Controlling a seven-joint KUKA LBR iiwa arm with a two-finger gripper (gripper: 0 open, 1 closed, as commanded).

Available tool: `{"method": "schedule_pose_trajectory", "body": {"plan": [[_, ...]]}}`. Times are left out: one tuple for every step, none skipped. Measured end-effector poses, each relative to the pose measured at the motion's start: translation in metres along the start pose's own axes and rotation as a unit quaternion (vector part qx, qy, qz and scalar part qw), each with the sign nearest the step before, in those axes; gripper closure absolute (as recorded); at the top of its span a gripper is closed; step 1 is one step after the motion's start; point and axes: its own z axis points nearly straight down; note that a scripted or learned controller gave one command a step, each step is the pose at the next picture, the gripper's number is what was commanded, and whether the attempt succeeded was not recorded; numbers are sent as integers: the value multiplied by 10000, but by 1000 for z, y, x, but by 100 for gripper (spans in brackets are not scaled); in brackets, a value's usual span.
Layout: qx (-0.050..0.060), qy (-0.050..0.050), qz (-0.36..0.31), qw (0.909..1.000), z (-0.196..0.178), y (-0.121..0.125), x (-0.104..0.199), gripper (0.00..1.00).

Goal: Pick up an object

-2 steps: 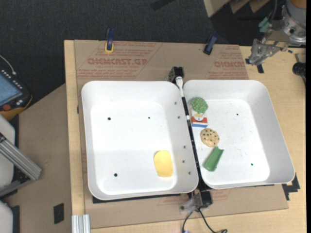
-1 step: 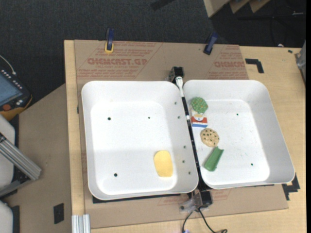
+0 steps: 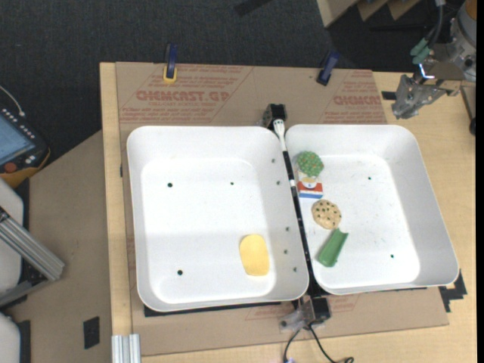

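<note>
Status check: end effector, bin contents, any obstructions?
End effector parked outside the bins, past the right bin's far corner, nothing visibly held. Yellow piece alone in left bin. Cookie, green block clustered by divider. Nothing blocking.

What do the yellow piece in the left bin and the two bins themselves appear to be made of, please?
The yellow piece looks like soft foam or matte plastic: rounded edges, no glare; which one is unclear. The left bin and right bin look like thin moulded plastic, white and semi-gloss, with rounded corners and smooth rolled rims.
</note>
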Motion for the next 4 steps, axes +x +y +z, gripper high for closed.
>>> {"method": "schedule_pose_trajectory", "body": {"plan": [[5, -15, 71, 10000, 23, -63, -43, 100], [-52, -18, 6, 10000, -11, -50, 59, 100], [-60, -3, -14, 10000, -55, -50, 162, 100], [18, -20, 69, 10000, -15, -114, 120, 100]]}}
